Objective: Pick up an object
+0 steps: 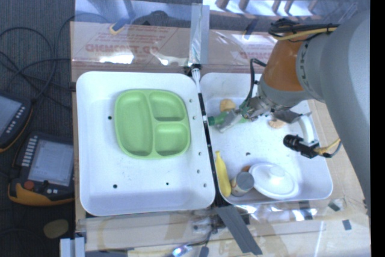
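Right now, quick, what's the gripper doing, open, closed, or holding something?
Gripper: cannot be told. It is low in the right bin, at a grey-green object, but the view doesn't settle a grasp.

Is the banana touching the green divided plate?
Apart. The camera view shows the banana in the right bin and the green divided plate in the left bin, with both bins' rims between them.
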Robot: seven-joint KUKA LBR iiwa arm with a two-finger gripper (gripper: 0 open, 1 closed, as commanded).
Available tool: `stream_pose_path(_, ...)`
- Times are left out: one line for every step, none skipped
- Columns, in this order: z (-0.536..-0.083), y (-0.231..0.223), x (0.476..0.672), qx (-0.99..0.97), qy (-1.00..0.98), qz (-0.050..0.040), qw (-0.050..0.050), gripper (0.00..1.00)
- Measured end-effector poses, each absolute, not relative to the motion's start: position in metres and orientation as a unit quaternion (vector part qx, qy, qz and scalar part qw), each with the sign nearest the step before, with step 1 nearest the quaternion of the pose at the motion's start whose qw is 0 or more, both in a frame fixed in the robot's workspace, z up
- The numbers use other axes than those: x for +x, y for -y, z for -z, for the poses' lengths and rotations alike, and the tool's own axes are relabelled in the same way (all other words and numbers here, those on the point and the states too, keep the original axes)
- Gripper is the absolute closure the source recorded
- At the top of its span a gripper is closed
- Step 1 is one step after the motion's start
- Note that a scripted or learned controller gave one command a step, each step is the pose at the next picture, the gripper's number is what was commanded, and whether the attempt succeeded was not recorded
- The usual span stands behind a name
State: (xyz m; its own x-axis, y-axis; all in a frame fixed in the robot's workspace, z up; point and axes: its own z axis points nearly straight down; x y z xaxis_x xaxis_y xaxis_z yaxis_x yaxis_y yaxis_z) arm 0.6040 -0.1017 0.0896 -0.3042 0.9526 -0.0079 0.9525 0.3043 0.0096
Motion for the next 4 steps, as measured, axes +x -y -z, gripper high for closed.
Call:
stream_pose_path(-0.089, 0.109, 0.67, 0.629, -0.777, 0.0021, 0.002, 0.0)
stream_pose_path(-0.098, 0.11, 0.669, 0.628, -0.778, 0.0062, 0.003, 1.0)
stream_pose_path(-0.098, 0.199, 0.632, 0.638, -0.77, -0.0003, 0.0, 1.0)
stream_pose_path(-0.185, 0.132, 0.663, 0.641, -0.768, 0.0011, 0.0, 1.0)
